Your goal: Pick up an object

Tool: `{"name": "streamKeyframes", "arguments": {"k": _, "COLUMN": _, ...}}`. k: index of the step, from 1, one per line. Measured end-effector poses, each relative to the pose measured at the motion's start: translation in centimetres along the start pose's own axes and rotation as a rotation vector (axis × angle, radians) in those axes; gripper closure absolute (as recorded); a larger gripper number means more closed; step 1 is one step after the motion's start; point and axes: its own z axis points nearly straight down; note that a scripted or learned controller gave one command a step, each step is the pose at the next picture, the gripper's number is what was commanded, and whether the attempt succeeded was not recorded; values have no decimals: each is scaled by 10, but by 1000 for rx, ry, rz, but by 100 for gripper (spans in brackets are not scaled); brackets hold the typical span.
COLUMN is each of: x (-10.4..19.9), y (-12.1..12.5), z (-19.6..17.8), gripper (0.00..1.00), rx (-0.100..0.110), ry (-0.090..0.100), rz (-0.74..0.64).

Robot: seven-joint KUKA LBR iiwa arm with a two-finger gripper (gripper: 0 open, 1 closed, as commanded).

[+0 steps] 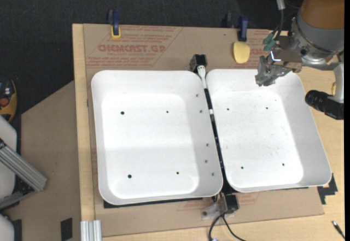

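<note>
the gripper (268,77) hangs over the far edge of the right bin (306,125), whether its fingers are apart i cannot tell, and the one loose object, a yellow piece (241,52), lies outside on the cardboard (136,48), so a grab into the bin would likely catch nothing.

End effector (266,77) hangs low, arm reaching from right.
</note>
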Motion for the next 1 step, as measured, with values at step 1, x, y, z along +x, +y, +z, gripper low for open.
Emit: {"name": "streamKeyframes", "arguments": {"k": 1, "x": -70, "y": 27, "z": -35, "gripper": 100, "rx": -5, "ry": -2, "rz": 1}}
